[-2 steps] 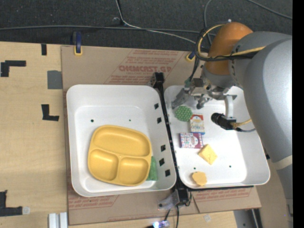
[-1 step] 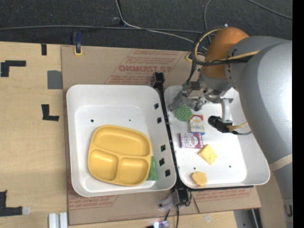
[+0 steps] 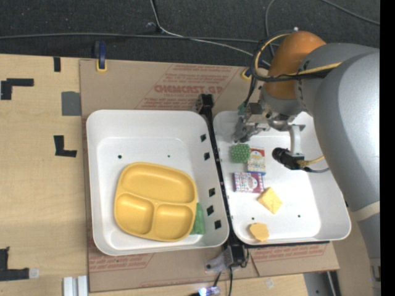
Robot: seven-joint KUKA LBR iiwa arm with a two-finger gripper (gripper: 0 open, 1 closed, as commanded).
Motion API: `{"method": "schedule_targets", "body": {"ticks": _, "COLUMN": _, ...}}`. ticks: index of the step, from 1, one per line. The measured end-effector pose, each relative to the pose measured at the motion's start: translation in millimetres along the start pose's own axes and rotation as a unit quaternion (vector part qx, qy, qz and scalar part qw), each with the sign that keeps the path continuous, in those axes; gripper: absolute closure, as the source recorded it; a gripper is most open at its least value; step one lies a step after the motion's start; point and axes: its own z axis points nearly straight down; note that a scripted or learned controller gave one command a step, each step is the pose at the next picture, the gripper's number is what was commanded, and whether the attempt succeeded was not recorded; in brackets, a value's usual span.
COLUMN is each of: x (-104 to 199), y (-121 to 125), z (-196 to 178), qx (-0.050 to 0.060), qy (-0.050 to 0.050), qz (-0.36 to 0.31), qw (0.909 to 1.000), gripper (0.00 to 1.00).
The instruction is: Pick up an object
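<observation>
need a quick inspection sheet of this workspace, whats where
surface: two white bins, left bin and right bin, on brown cardboard over a wooden bench
job's things: right bin holds green block, two small printed packets, yellow wedge, orange piece
clutter: yellow divided tray in left bin, green item beside it
grippers: hand above the green block, nothing seen held
cables: black cable across dark backdrop
surroundings: black tape marks on bench
</observation>
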Motion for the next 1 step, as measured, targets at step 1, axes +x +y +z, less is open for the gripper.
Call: {"method": "schedule_targets", "body": {"ticks": 1, "x": 0.2, "y": -0.6, "z": -62.9, "qx": -0.002, "qy": 0.001, "qz": 0.001, "qw": 1.0, "gripper": 1.0}}
